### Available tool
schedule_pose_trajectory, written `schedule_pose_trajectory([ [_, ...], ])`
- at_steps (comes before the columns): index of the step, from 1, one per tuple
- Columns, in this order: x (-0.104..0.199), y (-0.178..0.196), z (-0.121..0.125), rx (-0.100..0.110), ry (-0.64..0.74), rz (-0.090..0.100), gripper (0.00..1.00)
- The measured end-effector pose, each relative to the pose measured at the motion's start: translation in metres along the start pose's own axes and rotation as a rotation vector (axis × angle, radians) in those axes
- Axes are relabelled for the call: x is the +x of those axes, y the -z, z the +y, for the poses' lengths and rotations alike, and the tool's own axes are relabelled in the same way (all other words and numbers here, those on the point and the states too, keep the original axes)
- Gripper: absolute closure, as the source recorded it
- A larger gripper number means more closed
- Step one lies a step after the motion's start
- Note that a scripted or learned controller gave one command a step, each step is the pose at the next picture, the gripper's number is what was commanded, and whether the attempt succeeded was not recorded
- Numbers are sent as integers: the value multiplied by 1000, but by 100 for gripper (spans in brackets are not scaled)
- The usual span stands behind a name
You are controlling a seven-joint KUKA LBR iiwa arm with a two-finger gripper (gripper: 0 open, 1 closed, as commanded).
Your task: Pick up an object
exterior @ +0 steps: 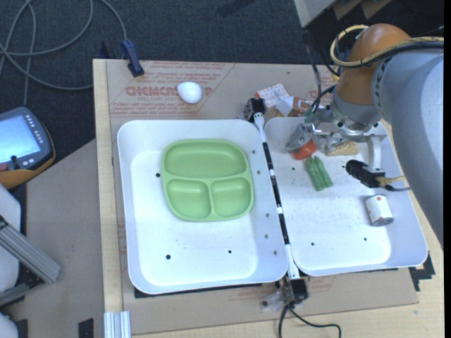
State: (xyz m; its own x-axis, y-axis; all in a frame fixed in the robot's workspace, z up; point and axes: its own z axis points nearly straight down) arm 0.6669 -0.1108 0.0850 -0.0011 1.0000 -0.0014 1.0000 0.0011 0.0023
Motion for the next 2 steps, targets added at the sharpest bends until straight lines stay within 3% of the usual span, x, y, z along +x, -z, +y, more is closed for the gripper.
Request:
schedule_pose_trajectory([
  [1,1,11,1,-3,1,-2,100],
  [2,48,101,-53,2,1,2,100],
])
